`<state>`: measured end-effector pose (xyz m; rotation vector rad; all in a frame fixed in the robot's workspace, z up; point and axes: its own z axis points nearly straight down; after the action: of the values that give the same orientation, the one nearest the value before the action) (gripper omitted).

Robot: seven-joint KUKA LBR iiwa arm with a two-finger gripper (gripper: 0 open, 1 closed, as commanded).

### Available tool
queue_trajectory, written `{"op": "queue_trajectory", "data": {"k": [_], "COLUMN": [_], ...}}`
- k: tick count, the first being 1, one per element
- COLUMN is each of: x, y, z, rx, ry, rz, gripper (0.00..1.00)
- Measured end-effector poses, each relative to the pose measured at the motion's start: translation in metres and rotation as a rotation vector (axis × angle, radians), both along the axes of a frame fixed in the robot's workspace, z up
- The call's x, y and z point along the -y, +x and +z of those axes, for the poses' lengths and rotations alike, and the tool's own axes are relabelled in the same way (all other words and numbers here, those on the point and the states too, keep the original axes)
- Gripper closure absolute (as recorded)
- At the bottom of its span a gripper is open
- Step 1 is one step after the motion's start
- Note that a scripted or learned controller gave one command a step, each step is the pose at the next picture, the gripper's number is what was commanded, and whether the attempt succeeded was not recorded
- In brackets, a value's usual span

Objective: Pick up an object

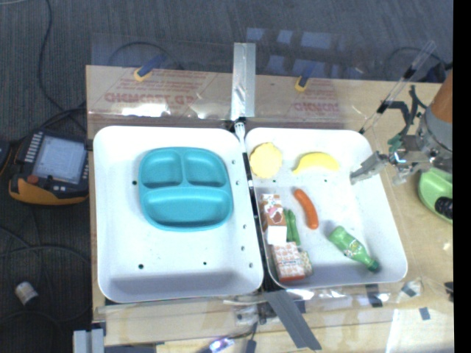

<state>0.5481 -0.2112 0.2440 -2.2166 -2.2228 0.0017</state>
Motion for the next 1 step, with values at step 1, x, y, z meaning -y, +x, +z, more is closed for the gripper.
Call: {"op": "queue_trajectory", "data": {"k": [1], "x": [-0.0728], "y": [-0.0048], "z": [-0.0575], "rx": [-0.001], "ry": [-0.001], "rz": [-0.139], "gripper": [0.00]}}
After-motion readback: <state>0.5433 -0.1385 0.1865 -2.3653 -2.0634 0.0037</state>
